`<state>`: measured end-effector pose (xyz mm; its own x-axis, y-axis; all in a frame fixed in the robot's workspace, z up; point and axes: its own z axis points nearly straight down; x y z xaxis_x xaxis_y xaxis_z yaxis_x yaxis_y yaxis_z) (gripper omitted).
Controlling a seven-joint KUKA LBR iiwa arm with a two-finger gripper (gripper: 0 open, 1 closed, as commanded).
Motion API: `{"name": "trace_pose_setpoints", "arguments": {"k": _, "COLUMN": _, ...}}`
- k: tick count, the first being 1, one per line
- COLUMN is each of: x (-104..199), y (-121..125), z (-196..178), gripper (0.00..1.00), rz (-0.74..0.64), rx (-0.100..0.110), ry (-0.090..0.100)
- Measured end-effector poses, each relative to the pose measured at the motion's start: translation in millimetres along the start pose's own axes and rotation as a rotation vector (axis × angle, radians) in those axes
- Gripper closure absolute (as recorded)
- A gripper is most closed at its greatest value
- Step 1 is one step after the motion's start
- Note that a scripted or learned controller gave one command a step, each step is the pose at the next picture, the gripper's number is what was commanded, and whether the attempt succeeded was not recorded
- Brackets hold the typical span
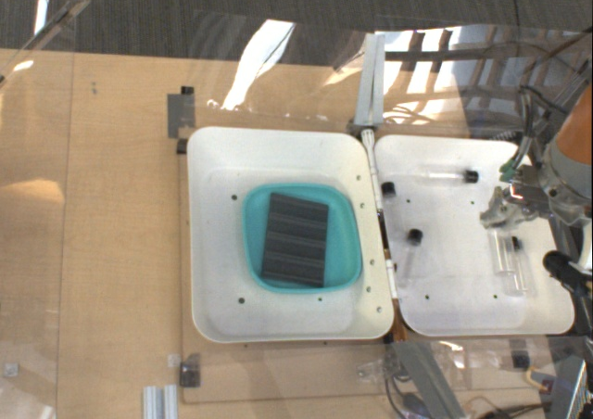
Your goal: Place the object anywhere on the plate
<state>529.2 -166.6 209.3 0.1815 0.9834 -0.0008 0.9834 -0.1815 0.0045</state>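
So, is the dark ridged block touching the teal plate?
Touching: the camera view shows the dark ridged block lying flat inside the teal plate.

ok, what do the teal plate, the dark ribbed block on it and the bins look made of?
Teal plate: likely plastic, smooth with a slight sheen, uniform colour and a soft rounded rim.
Dark ribbed block: matt dark grey with parallel ridges and no glare; could be rubber, foam or moulded plastic, can't tell.
Bins: glossy white, probably moulded plastic, with rounded corners and reflections.
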Motion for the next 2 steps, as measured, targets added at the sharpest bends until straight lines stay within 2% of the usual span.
{"name": "trace_pose_setpoints", "arguments": {"k": 1, "x": 59, "y": -49, "z": 118, "gripper": 1.00, "rz": -0.004, "rx": 0.001, "ry": 0.003}}
{"name": "trace_pose_setpoints", "arguments": {"k": 2, "x": 153, "y": -69, "z": 26, "gripper": 1.00, "rz": -0.051, "rx": 0.001, "ry": 0.002}}
